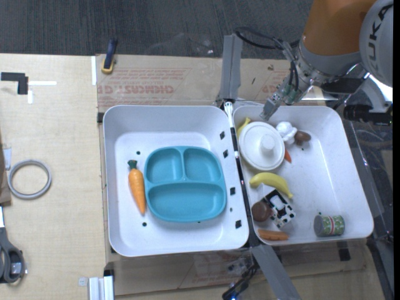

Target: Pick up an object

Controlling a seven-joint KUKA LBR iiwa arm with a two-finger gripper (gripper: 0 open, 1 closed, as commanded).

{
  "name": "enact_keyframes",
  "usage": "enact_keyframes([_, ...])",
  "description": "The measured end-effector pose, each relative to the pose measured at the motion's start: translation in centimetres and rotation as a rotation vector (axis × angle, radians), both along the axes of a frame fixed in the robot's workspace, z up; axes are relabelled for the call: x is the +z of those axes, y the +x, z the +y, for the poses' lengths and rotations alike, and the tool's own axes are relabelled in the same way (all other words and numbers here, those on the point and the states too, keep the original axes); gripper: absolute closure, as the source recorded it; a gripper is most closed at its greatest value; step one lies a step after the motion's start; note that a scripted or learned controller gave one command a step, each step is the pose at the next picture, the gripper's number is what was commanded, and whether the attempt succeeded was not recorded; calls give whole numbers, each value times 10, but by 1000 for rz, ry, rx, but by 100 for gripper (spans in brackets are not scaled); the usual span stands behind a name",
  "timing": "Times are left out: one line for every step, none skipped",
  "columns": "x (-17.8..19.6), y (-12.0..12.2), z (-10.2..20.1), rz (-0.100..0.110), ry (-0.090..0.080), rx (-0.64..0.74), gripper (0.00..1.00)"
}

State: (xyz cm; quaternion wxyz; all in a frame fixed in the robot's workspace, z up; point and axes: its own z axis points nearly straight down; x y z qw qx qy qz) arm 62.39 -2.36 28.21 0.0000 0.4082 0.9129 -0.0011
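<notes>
End effector (pixel 272 108) hovers over right bin's (pixel 350 167) far rim — finger state unclear from here. Nearest target, white lidded bowl (pixel 263 145), sits just below and nearer camera, banana (pixel 270 181) beyond.

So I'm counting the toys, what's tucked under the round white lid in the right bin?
A yellow piece shows past the round white lid's left edge, and an orange bit at its right. Whatever else lies beneath the lid is covered.
</notes>
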Motion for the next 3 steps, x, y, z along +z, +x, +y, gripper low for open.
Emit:
enact_keyframes([9, 1, 0, -2, -2, 1, 100])
enact_keyframes([18, 3, 0, -4, -4, 3, 100])
enact_keyframes([26, 4, -1, -5, -6, 4, 100])
